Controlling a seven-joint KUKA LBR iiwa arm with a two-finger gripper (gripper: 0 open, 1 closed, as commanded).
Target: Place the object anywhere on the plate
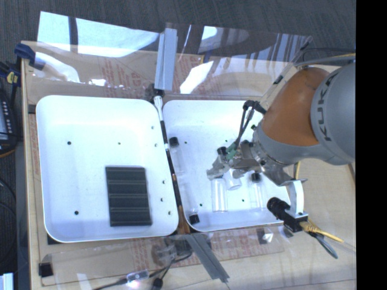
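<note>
Camera view
Bins: we see two shallow white bins side by side on the bench, the left bin [54,162] and the right bin [193,125], their inner walls touching along the middle.
Plate: a dark ribbed rectangular plate [127,196] lies flat in the left bin, toward its near edge (nothing rests on it).
Arm: the grey arm with its orange band [290,113] reaches in from the right and hangs over the right bin.
Gripper: the gripper [233,167] sits low over the floor of the right bin; we cannot tell how it is set, as the wrist hides it.
Object: a pale, cylinder-like object [218,197] lies on the floor of the right bin, just below the gripper and well apart from the plate; whether the two touch we cannot tell.
</note>
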